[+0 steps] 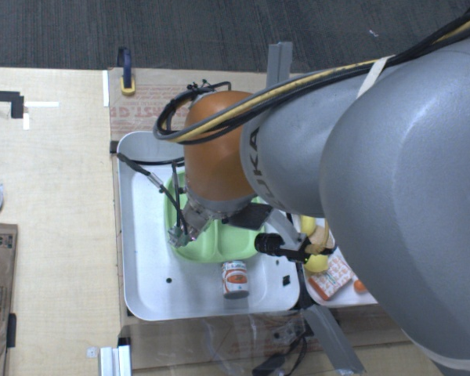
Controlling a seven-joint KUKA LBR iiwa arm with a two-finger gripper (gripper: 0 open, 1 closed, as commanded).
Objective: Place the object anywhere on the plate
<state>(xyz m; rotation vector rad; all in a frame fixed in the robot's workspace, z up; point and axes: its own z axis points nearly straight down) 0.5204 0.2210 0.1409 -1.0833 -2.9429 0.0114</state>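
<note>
One can (pixel 235 279) near bin (pixel 141 288) front edge | tool (pixel 178 235) over green plate (pixel 219 245), grip unclear

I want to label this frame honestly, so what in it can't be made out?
- End effector: hidden under the orange band in the camera view, so its grip is unclear.
- Green plate: mostly covered by the arm.
- Right bin: contents largely hidden behind the grey arm; a yellow item peeks out.
- Small can: label too small to read.
</note>
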